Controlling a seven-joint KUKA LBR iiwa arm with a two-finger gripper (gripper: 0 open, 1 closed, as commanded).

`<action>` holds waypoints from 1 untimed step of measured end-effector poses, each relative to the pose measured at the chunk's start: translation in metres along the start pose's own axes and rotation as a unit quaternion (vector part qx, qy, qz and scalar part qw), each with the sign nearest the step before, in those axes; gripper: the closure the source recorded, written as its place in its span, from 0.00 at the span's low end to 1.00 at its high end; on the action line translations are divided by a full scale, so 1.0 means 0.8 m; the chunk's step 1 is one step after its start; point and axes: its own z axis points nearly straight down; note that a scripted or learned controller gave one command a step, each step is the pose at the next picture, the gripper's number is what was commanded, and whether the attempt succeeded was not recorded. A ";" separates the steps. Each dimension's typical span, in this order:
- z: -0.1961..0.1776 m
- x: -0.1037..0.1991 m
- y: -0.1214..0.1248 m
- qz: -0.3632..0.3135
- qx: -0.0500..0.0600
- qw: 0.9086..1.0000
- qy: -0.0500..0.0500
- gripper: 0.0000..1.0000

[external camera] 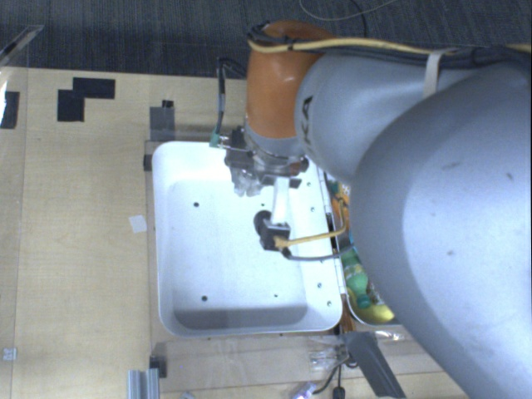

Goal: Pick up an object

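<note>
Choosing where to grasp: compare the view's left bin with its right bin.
The left bin shows a broad bare white floor; the right bin shows a narrow strip holding a green thing and a yellow thing. The gripper is above the left bin; the arm covers most of the right bin. Both are white.

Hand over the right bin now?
No, the hand hangs above the white floor of the left bin.
</note>
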 end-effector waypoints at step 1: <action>-0.004 -0.119 0.023 -0.094 0.000 0.996 0.000 1.00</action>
